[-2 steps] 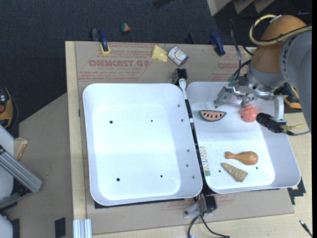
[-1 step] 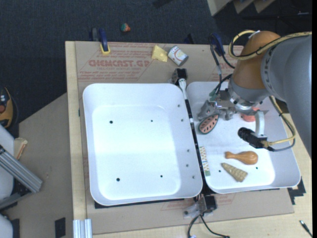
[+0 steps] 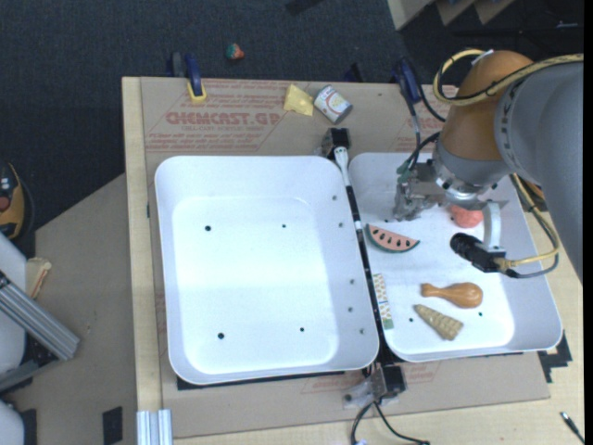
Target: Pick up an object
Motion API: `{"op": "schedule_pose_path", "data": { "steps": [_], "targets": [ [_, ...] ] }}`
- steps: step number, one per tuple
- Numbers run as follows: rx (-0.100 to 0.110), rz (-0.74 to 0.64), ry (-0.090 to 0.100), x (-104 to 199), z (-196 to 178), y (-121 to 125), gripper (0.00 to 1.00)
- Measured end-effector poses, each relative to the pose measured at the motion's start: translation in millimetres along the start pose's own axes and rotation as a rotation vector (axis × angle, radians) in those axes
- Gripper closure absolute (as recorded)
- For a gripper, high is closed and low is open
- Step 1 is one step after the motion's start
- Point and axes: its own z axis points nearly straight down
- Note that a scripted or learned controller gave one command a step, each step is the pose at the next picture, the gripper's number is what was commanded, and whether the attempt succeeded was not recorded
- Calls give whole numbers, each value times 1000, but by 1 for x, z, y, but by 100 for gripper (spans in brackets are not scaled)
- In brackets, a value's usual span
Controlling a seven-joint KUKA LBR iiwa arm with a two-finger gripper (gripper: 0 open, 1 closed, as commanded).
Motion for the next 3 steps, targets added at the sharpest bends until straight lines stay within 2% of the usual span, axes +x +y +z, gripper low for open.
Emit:
{"op": "schedule_pose_path", "data": {
  "steps": [1,2,3],
  "targets": [
    [-13,-10,3,94,-96,38,100],
    [-14,-8,3,152,-205,43,100],
    [-21,-8,5,202,-362,41,100]
  ]
}}
